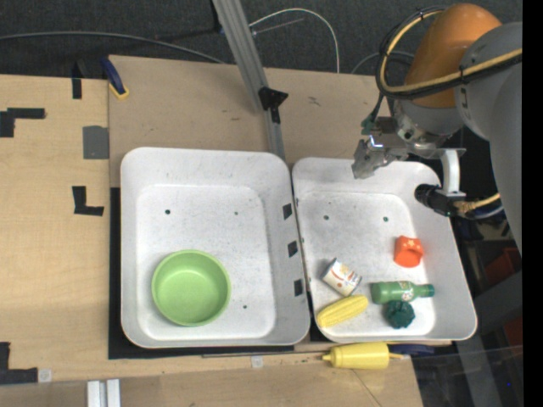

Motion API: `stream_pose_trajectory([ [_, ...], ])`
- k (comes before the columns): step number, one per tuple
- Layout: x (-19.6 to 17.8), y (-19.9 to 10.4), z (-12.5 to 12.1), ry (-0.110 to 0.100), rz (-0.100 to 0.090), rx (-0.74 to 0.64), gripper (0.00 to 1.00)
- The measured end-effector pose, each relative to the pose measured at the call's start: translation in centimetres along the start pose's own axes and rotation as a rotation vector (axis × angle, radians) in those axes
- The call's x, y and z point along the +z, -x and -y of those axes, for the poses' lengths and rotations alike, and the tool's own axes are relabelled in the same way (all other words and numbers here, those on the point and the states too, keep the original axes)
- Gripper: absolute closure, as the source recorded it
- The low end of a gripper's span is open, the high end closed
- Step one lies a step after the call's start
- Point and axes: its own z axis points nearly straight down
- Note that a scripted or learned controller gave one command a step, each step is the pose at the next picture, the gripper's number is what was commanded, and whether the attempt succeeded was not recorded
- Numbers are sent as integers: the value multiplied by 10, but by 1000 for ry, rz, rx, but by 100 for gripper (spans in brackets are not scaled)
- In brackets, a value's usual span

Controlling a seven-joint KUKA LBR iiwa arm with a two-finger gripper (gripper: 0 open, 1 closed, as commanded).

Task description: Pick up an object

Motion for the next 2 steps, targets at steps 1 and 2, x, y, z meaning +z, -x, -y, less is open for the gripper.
stream_pose_trajectory([
  [1, 1, -63, 3, -6, -3, -5, 100],
  [2, -14, -112, 5, -4, -3, -5, 100],
])
